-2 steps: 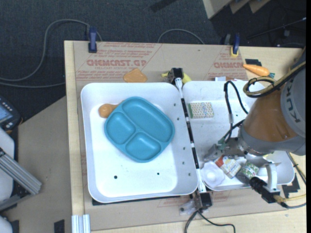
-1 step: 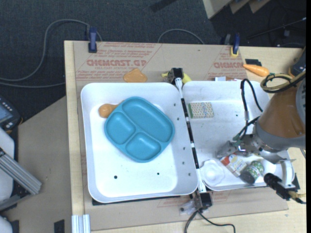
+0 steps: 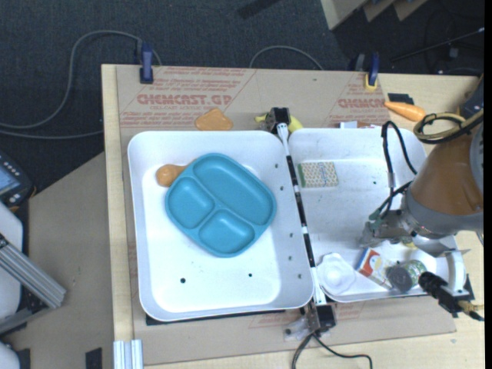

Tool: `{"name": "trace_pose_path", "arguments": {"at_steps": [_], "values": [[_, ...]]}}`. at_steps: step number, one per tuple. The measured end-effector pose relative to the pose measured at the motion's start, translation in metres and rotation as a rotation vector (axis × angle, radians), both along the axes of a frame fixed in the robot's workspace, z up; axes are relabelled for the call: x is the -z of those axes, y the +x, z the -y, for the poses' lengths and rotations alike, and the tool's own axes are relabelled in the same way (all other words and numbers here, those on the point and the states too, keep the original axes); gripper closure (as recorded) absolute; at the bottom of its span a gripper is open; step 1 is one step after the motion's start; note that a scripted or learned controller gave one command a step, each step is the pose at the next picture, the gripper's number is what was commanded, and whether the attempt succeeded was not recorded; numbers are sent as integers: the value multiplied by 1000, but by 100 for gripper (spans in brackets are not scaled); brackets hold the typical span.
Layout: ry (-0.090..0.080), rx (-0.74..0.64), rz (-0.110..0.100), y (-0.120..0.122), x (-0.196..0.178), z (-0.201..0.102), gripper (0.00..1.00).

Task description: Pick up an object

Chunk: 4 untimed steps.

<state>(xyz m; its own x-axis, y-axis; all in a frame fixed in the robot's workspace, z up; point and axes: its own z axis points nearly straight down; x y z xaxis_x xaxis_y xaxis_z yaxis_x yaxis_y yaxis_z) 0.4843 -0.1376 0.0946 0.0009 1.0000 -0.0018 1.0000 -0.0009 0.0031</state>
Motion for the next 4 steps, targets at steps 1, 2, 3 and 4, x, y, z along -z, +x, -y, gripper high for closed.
{"name": "trace_pose_path", "arguments": {"at_steps": [1,2,3,4], "values": [[0,0,-1,0,1,0,0],[-4,-2,10,45,-91,25,0],[2,2,-6,47,-43,63,0],[7,0,-8,38,7,79,0]]}}
